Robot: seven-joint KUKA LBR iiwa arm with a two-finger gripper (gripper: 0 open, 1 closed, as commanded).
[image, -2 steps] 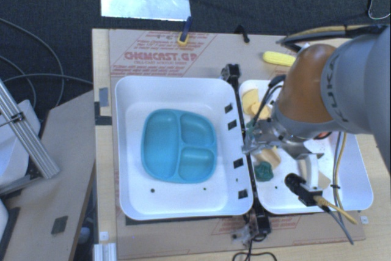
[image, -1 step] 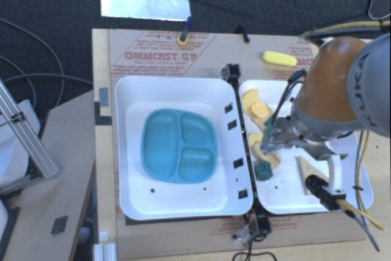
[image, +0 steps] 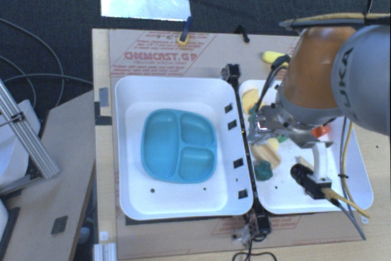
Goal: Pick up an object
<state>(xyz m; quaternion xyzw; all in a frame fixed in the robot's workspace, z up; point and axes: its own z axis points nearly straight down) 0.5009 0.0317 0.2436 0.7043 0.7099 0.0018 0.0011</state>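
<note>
My gripper (image: pixel 261 125) hangs low over the left part of the right bin (image: pixel 360 192), under the grey arm and its orange band. Just below it lies a tan block (image: pixel 267 154), and a small dark green object (image: pixel 264 172) rests in front of that. A yellow object (image: pixel 249 101) lies at the bin's back left, partly behind the gripper. A small orange piece (image: pixel 321 130) peeks out beside the wrist. The arm hides much of this bin.
The left bin (image: pixel 131 131) holds a blue divided plate (image: pixel 179 146). A yellow item (image: pixel 273 58) lies on the cardboard behind the right bin. A black divider with clips (image: pixel 239 131) runs between the two bins.
</note>
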